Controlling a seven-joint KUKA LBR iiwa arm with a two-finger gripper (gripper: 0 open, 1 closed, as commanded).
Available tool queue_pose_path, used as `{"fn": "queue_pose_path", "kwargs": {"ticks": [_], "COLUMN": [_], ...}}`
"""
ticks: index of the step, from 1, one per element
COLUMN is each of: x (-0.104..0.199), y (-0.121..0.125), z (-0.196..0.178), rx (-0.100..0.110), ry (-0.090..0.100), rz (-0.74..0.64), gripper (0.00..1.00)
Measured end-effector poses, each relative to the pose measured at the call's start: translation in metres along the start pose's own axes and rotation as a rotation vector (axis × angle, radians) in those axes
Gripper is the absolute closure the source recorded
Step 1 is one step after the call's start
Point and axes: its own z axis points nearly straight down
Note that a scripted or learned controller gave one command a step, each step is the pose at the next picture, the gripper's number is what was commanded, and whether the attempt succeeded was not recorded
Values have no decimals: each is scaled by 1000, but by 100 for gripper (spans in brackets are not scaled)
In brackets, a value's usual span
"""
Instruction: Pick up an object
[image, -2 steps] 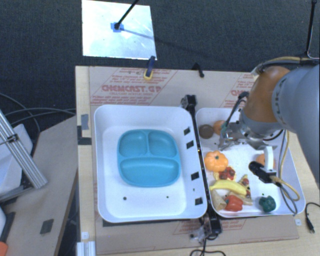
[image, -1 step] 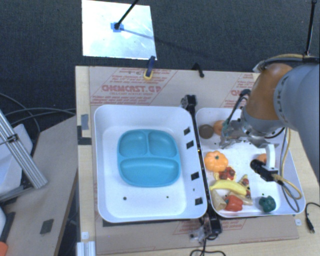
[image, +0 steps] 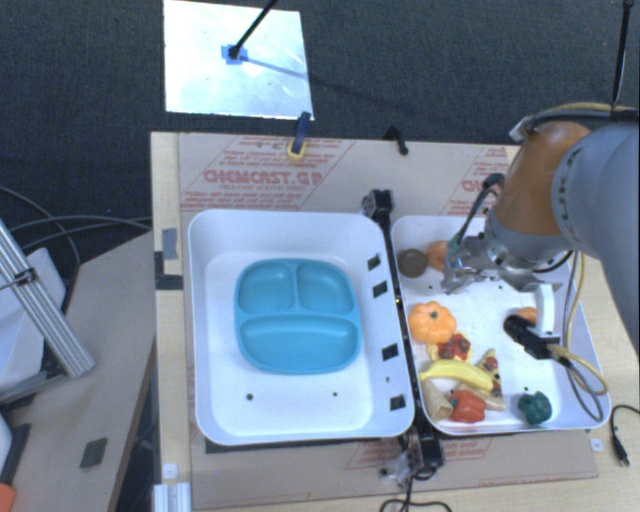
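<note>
Your likeliest target, the banana (image: 458, 374), lies flat in the right bin (image: 585, 395), near its front. Its long axis runs roughly left to right across the view, dipping slightly toward the right end. Just behind it sits a small orange pumpkin (image: 433, 322); a red piece (image: 466, 405) touches its front edge, and a dark green piece (image: 535, 406) rests off to its right.

Your gripper (image: 462, 272) hangs over the back of the right bin, well apart from the banana and close to a brown round item (image: 412, 262) and an orange one (image: 439, 254). How far it is spread cannot be made out here, and nothing is visibly held.

The left bin (image: 215, 330) holds a blue divided plate (image: 297, 316). Both bins sit on a cardboard-covered bench (image: 260, 175), with dark carpet (image: 80, 90) behind.
</note>
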Motion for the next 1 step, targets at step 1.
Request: {"fn": "queue_pose_path", "kwargs": {"ticks": [1], "x": [3], "y": [-43], "z": [33], "rx": [12], "ry": [1], "rz": [1], "gripper": [100]}}
